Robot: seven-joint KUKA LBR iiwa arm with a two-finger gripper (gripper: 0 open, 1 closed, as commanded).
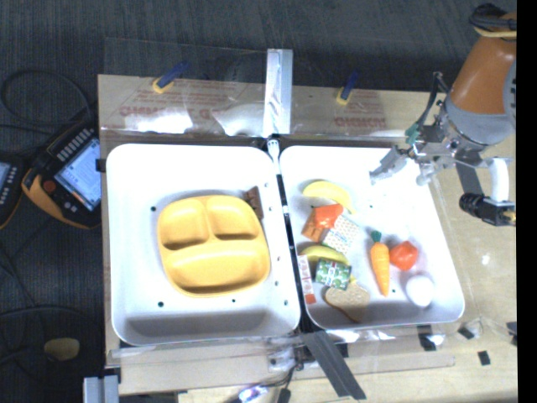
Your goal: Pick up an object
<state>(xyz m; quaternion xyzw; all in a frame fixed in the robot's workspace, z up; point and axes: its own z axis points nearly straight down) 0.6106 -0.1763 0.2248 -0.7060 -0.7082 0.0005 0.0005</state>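
Two bins (117, 225): yellow tray (214, 243) left (toy food (352, 250) right).

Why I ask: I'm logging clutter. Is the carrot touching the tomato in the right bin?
Cannot tell. In the camera view the carrot and the tomato sit close side by side, with no plain gap or contact visible.

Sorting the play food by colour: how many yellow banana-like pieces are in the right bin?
2. One banana piece lies near the right bin's upper left; the other banana piece lies lower, along the left wall above a green packet. More could be hidden under the pile.
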